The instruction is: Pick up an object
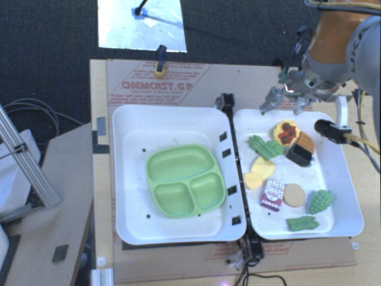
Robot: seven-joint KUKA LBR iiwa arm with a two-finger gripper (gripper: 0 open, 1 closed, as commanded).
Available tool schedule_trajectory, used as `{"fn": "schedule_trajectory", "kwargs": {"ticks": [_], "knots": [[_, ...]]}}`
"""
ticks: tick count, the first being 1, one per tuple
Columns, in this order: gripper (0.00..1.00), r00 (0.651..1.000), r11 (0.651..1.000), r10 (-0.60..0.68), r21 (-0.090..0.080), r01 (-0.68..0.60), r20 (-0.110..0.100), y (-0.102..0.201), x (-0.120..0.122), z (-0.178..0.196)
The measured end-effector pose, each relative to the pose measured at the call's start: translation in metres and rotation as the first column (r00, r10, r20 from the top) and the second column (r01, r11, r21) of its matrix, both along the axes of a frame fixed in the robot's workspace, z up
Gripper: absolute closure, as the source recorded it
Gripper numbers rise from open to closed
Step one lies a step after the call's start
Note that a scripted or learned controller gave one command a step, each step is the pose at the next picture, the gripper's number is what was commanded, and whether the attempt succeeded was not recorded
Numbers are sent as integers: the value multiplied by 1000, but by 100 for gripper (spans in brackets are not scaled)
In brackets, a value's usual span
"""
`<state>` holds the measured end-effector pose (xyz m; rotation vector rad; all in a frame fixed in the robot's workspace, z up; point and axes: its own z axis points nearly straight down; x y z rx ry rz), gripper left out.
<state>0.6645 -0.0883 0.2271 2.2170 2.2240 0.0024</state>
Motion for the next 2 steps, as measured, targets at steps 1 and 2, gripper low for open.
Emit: {"fn": "schedule_trajectory", "kwargs": {"ticks": [1,2], "knots": [[0,1000,1000,-4,2,4,-14,-3,-71,-90],[0,1000,1000,-6,1,6,-8,-9,-159,-145]]}}
